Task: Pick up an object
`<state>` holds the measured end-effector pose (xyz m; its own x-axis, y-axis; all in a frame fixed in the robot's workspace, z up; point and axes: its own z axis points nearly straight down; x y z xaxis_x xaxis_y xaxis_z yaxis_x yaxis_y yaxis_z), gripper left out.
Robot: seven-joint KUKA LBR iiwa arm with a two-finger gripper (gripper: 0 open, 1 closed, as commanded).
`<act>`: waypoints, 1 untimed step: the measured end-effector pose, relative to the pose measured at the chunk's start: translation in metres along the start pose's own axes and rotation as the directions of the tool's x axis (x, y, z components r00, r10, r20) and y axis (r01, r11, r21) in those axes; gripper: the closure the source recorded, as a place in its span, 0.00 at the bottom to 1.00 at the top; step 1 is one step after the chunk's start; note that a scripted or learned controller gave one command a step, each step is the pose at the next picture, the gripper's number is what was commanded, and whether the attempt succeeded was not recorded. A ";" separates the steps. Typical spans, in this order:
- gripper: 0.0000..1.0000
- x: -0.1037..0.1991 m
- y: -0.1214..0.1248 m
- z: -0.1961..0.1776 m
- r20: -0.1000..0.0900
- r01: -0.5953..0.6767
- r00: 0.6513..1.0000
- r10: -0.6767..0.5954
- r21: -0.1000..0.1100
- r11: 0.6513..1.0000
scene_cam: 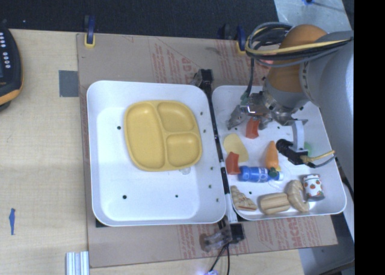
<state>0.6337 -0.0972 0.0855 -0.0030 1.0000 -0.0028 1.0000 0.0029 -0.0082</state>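
Observation:
My gripper (251, 117) hangs low over the far part of the right bin (337, 204), its fingers spread open. A small red block (252, 129) lies just beneath it, between the fingertips, and I cannot tell whether they touch it. Nearer the front of that bin lie a yellow piece (236, 144), a second red block (232, 162), an orange carrot (272, 156) and a blue bottle (257, 174).
The front of the right bin holds a toast slice (243, 198), a bun (274, 203), a round bread piece (296, 195) and a small can (313, 186). In the left bin (108, 201) sits a yellow divided plate (162, 134). The arm covers the right bin's far right corner.

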 end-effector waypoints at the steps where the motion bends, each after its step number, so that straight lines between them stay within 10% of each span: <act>1: 0.00 -0.039 0.023 -0.007 0.000 -0.002 1.000 0.002 -0.009 1.000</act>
<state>0.6573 -0.1357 0.0928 -0.0007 1.0000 -0.0025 1.0000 0.0007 0.0008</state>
